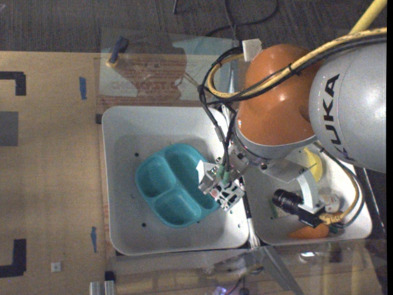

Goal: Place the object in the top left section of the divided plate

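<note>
A teal divided plate (169,186) with three sections lies in the left white bin (123,134), toward its right half. All the sections I can see look bare. My gripper (219,184) hangs over the plate's right rim, close to the wall between the two bins. A small green patch shows at the gripper's tip, and I cannot make out what it is. The grey arm with its orange band (276,97) reaches in from the right and hides much of the right bin.
In the right bin (362,226), a yellow object (315,165) peeks out from under the arm and an orange object (309,231) lies near the front wall. A black cylinder (293,204) is mounted by the wrist. Yellow and black cables (215,78) loop above the bins.
</note>
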`<state>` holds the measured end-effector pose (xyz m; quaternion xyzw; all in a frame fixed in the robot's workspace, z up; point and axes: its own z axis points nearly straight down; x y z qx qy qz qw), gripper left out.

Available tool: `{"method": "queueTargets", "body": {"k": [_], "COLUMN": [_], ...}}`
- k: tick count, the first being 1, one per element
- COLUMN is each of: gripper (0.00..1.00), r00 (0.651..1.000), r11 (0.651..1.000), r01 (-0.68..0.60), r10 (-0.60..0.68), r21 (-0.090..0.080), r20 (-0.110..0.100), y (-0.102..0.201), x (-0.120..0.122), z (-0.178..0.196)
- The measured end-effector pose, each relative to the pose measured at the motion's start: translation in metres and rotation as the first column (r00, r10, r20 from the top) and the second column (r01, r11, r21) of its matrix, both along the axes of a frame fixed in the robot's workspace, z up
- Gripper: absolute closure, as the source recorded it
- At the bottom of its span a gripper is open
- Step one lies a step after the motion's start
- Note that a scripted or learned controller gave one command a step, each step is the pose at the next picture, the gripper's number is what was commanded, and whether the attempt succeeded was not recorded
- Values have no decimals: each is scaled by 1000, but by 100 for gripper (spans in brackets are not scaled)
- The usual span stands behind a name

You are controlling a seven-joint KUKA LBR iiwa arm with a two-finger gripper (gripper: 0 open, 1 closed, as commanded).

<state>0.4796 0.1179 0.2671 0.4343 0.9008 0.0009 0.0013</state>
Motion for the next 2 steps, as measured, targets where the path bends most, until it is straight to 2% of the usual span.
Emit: {"method": "queueTargets", "body": {"k": [1, 2], "gripper": [100, 100], "r00": [998, 1000], "r11": [998, 1000], "r01": [56, 19], "r10": [-56, -19], "r21": [0, 0], "r20": [-5, -1], "y": [2, 32], "x": [0, 0], "z": [-13, 0]}}
